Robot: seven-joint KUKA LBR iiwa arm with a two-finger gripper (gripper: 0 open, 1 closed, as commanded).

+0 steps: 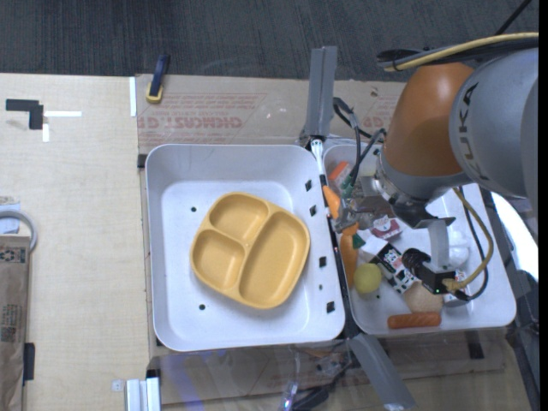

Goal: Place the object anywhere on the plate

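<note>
Arm is hanging over right bin, pincer hidden beneath wrist; its opening cannot be told. Toys are lying jumbled below it. Plate is sitting leftward, in left bin.

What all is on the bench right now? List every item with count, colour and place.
plate: one, yellow, three compartments, in the left bin
left bin: one, white, centre of the bench
right bin: one, white, beside the left bin, under the arm
yellow ball: one, right bin near its left wall
orange sausage-shaped toy: one, right bin's front edge
small mixed objects: several, various colours, right bin, partly hidden
clamp: one, yellow and dark, behind the left bin
arm: one, grey with orange band, over the right bin
</note>
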